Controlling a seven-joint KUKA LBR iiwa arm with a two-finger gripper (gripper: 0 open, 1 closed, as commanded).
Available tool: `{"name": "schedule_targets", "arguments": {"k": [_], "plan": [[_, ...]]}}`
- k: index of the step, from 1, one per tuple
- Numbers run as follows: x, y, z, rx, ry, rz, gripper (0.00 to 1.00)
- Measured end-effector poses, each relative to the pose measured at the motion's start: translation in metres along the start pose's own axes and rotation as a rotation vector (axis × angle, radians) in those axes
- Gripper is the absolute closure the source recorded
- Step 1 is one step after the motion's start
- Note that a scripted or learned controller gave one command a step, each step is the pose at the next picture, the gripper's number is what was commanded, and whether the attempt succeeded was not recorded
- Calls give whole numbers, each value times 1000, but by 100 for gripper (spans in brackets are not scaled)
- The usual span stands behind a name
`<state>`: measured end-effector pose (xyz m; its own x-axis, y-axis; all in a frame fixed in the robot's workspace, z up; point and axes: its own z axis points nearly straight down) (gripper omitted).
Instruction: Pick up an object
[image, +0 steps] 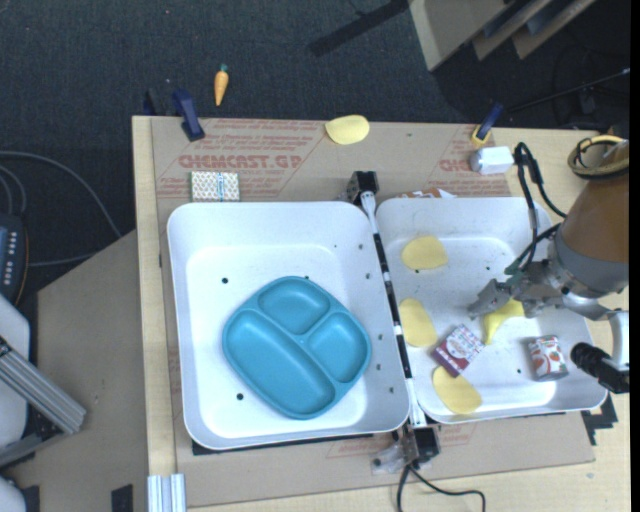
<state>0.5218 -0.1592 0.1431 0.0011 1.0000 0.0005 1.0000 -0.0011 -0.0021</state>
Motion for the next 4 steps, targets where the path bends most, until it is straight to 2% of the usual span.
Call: {"name": "schedule_targets", "arguments": {"k": [1,2,3,4], "plan": [[-11,8,55,-8,-2,0,0],[-39,4,58,-4,-2,0,0],[-39,5,49,-6,-3,0,100],[11,50,59,-4,-1,-2,100]]}}
